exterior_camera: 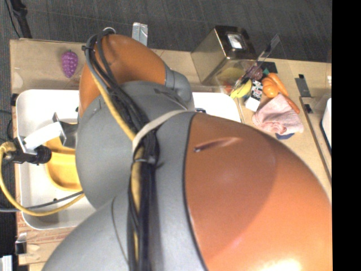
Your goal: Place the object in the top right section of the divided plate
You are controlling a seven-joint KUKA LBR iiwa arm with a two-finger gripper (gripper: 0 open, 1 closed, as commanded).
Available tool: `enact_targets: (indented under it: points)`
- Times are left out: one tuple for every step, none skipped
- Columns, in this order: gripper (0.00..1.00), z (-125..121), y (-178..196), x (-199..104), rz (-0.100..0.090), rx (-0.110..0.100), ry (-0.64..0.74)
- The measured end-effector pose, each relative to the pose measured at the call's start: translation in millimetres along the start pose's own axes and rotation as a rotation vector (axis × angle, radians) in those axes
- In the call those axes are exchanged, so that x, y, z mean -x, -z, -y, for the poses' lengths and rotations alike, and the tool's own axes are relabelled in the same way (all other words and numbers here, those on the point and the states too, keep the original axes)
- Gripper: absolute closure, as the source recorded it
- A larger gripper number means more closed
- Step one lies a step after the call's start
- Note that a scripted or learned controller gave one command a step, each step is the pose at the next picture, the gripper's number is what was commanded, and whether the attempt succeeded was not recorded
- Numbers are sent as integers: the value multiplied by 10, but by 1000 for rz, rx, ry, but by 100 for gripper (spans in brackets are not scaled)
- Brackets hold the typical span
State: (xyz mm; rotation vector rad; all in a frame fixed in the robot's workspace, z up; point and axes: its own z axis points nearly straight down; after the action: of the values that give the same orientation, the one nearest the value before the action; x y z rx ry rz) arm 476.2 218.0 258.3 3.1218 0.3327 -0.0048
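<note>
Yellow plate in left bin, fingers hidden.

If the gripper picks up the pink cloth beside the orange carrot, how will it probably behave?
The pink cloth lies crumpled in soft folds, so it would probably droop and hang rather than keep its shape. It looks thin, so likely light. If pushed, it would probably bunch up or drag instead of rolling, perhaps nudging the carrot beside it.

From my remote station: arm overlies both bins; left bin rim at nine o'clock. Grape bunch on worktop at ten; box at one, cloth at two.
</note>
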Motion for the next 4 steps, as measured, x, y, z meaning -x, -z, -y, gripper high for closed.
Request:
enact_targets:
  points:
    - [100, 12, -1686, 19, 6, -4, 76]
    - [100, -113, -666, -521, -1, -2, 16]
    - [100, 12, -420, 14, 4, -4, 184]
    - [100, -72, -456, -400, 4, -4, 375]
